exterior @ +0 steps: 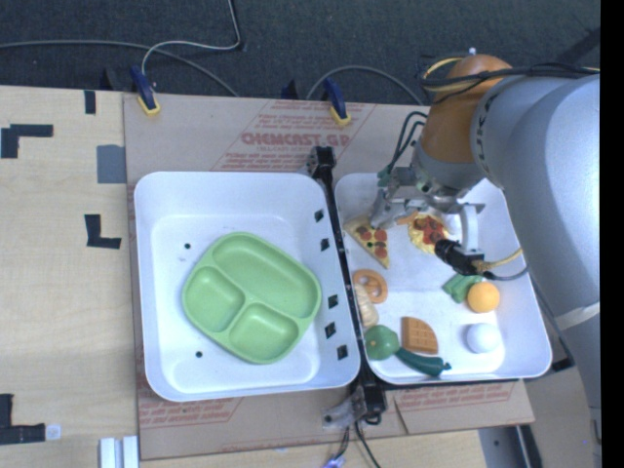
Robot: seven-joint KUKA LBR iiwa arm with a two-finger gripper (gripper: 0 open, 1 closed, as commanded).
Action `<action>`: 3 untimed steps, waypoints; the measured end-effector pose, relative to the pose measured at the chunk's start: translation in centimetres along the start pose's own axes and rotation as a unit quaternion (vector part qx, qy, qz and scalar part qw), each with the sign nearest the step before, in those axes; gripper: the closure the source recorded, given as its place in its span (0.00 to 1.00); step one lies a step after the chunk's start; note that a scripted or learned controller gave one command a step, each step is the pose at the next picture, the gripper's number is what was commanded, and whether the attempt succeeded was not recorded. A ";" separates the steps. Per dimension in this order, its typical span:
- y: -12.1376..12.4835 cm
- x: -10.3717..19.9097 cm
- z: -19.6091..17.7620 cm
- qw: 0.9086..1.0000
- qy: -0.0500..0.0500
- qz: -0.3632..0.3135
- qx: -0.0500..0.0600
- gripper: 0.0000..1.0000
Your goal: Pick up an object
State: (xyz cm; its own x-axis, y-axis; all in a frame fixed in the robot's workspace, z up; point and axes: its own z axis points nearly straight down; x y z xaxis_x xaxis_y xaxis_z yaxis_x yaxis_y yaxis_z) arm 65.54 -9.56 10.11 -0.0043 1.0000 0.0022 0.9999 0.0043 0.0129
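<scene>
So the arm (526, 154) is reaching down into the right bin (522, 359), jaws (414, 213) sitting low over the bin's far end, right around two pizza slices. One pizza slice (372, 243) is just left of the jaws, pointing toward the near side, and the other pizza slice (427, 230) is tucked right under the wrist hardware. Honestly can't tell how far open the jaws are or if they've got anything, the metal bits blur together from up here.

Rest of the right bin, going by the first pizza slice: a pretzel (370, 285) just nearer than it, then a green round thing (381, 340) further toward the near edge, with a waffle-looking cracker (418, 334) beside that and a dark green pepper shape (422, 363) at the near rim. An orange (483, 297) with a green leaf piece (456, 287) touching it sits to the right, and a white egg (481, 338) is a bit nearer than the orange.

Left bin (161, 213) holds a green divided plate (251, 296), well away from the pizza. Both bins sit on cardboard on the desk (58, 261)
</scene>
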 end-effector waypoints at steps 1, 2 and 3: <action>0.0 0.0 0.0 1.000 0.000 0.000 0.000 0.00; 1.3 -0.2 1.2 1.000 0.001 0.001 0.007 0.00; 1.4 0.0 1.2 1.000 -0.001 0.002 0.007 0.00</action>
State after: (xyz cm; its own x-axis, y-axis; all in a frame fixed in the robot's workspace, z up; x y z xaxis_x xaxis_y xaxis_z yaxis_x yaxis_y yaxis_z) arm 66.95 -9.54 8.92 0.0003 1.0000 0.0010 1.0000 -0.0003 -0.0007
